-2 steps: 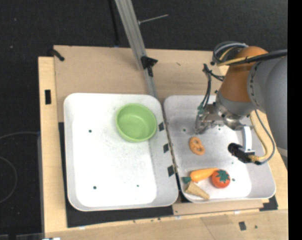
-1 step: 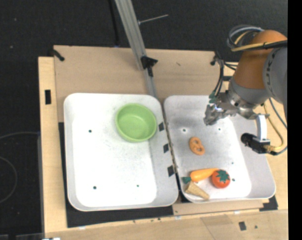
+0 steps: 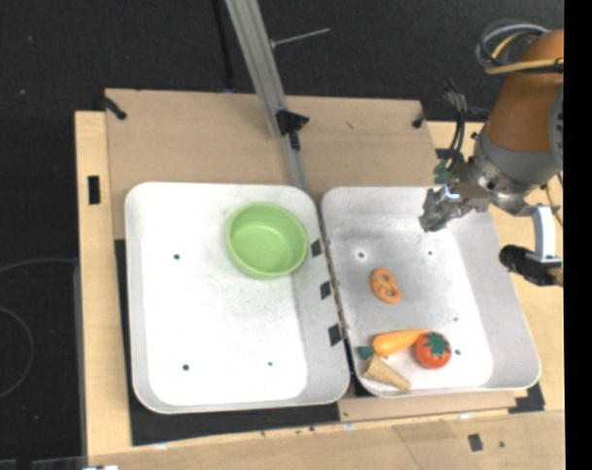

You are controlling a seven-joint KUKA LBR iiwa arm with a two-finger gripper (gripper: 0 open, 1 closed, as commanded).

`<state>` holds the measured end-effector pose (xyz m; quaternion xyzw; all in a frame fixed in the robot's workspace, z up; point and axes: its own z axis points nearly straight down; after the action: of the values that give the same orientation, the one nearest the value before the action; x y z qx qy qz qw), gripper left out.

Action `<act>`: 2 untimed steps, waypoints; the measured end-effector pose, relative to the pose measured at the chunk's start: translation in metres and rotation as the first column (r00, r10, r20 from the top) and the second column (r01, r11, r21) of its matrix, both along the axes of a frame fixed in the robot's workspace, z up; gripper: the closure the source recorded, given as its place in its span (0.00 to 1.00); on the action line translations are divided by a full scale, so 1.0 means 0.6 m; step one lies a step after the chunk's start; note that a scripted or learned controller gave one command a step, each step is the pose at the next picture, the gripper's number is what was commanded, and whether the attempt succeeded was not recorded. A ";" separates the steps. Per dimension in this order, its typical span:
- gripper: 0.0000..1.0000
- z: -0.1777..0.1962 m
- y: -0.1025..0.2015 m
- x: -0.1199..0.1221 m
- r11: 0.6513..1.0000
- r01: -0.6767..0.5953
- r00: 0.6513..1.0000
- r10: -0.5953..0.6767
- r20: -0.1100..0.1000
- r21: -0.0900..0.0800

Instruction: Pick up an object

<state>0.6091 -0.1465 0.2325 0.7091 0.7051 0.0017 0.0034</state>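
- Here the gripper (image 3: pixel 434 213) hangs over the right bin's (image 3: pixel 491 262) far edge; finger spacing cannot be told.
- Nearest item: pretzel (image 3: pixel 385 285), mid-bin, long axis running near to far.
- Carrot (image 3: pixel 397 341) lies at the near edge, long axis left-right, tip pointing right, touching tomato (image 3: pixel 432 351).
- Cone (image 3: pixel 386 373) just below the carrot.
- Left bin (image 3: pixel 159 292) holds a green bowl (image 3: pixel 266 240).

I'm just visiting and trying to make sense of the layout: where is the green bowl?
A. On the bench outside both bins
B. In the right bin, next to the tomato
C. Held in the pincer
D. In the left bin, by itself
D. The green bowl sits alone in the left bin, while the tomato, carrot and pretzel lie in the right bin, and the pincer hovers over that bin's far side.
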 end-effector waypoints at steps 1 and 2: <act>1.00 0.091 -0.003 0.002 1.000 -0.008 1.000 0.008 0.001 0.000; 1.00 0.072 0.066 0.019 1.000 -0.010 1.000 0.011 -0.008 0.002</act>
<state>0.6205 -0.1068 0.2757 0.7054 0.7088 -0.0003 -0.0002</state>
